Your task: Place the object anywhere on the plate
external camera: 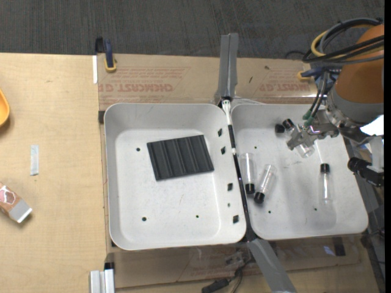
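Vials with black caps are what's sitting loose in the right bin (342, 224), clear little tubes. Two of them lie near the bin's 9 o'clock side: one vial (247, 174) hugs the divider, and a second vial (264, 183) lies tilted just beside it, cap toward 7 o'clock. A third vial (325, 180) lies over toward 3 o'clock, roughly upright in the frame with its cap at the top. Up around 12 o'clock of that bin there's a loose black cap or short piece (283, 127), hard to say which.

Over in the left bin (122, 224) lies the plate (181, 157), a dark ribbed rectangular slab, slightly rotated, sitting a bit toward 12 o'clock of the bin's centre.

Coming in from 3 o'clock, the arm (360, 81) has its gripper (302, 140) low over the right bin's upper area, just beside that black piece. Something clear and shiny sits right at the tip, but it's too blurry to tell whether the pincer is wide, narrow or clamped on anything.

Off on the bench at 9 o'clock lie a small grey strip (35, 160) and a reddish-white block (13, 204).
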### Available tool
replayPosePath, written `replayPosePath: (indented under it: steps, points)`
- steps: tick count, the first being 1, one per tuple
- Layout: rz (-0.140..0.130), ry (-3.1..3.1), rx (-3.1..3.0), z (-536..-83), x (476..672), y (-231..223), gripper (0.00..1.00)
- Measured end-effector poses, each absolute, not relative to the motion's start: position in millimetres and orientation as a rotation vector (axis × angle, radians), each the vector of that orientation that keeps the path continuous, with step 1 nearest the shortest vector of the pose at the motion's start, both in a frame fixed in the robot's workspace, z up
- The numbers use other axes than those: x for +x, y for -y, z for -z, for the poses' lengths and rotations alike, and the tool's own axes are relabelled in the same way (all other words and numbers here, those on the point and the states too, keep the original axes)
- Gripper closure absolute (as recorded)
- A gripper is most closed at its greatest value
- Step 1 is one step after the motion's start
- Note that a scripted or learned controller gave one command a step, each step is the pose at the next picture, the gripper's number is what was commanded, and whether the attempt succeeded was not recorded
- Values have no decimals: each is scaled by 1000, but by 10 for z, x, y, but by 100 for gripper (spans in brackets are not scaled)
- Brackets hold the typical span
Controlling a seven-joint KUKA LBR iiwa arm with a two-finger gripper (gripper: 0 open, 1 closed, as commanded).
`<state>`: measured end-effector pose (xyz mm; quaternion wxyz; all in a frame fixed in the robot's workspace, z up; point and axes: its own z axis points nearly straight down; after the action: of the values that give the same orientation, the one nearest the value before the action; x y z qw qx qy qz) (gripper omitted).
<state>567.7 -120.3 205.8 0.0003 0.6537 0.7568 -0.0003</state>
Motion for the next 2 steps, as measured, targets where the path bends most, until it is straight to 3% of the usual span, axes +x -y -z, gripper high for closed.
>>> replayPosePath:
  steps: [2]
  points:
    - [6,-2192,2251,-1902,5590,-604,100]
